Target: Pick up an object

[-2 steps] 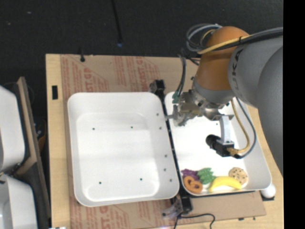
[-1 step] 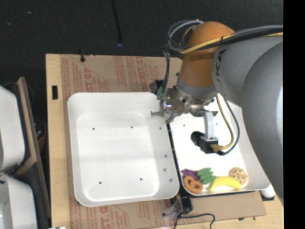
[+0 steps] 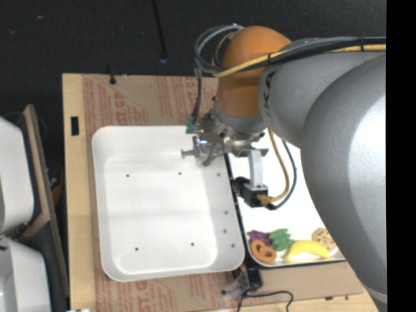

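Note:
My gripper (image 3: 207,149) hangs below the orange wrist band (image 3: 250,64), over the far right corner of the left bin (image 3: 130,174), close to the wall it shares with the right bin (image 3: 296,194). Its lower end is dark and small from this angle. Several toy foods lie together at the near end of the right bin: a yellow banana (image 3: 305,249), purple grapes (image 3: 259,237), a brown doughnut (image 3: 263,252), a green leafy piece (image 3: 282,238) and a speckled cookie (image 3: 323,240). The gripper is well away from them, toward the far side.
The big grey arm (image 3: 338,142) covers most of the right bin. A black cable loops down from the wrist beside a small black fitting (image 3: 250,192). Both bins rest on a cardboard sheet (image 3: 130,103). White containers (image 3: 16,174) stand off the bench at the left.

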